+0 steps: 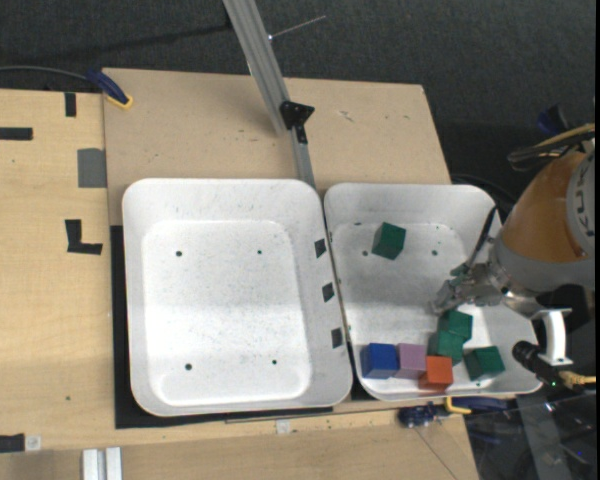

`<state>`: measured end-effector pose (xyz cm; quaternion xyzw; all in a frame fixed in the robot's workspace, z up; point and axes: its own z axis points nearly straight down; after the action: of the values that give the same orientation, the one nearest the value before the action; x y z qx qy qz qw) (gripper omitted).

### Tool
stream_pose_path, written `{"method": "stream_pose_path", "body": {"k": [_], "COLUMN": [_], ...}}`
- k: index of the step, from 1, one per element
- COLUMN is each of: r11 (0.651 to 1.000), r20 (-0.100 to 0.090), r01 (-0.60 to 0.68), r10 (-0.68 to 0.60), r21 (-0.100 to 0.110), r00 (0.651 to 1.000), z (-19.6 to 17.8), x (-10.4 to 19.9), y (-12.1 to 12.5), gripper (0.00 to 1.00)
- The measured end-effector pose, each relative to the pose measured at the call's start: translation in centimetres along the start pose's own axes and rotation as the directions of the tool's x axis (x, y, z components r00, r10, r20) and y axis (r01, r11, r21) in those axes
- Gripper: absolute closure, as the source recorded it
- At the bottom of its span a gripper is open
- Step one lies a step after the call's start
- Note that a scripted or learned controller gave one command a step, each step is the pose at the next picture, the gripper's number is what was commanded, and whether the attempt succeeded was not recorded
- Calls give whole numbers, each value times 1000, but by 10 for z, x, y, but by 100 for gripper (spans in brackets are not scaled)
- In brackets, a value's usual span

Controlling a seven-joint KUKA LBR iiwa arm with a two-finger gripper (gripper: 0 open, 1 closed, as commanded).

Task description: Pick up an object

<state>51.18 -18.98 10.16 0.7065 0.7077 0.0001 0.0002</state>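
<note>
Nearest us, blue block (381, 359), purple block (412, 357) and orange block (438, 370) crowd the right bin's (408, 200) front edge. Our gripper (457, 296) hovers above a green block (454, 330); whether spread, we cannot tell.

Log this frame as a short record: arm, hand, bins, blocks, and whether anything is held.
arm: enters from the right, over the right bin
hand: low in right bin, beside a green block
grasp: cannot tell
left bin: white
lone green block: far part of right bin
near cluster: blue block, purple block, orange block, another green block
</note>
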Motion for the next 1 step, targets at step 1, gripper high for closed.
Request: {"method": "stream_pose_path", "body": {"k": [1], "r11": [1000], "r20": [1], "r01": [-1], "r10": [1], "r21": [-2], "r00": [1000], "z": [-44], "x": [-1], "y": [-4], "gripper": [100]}}
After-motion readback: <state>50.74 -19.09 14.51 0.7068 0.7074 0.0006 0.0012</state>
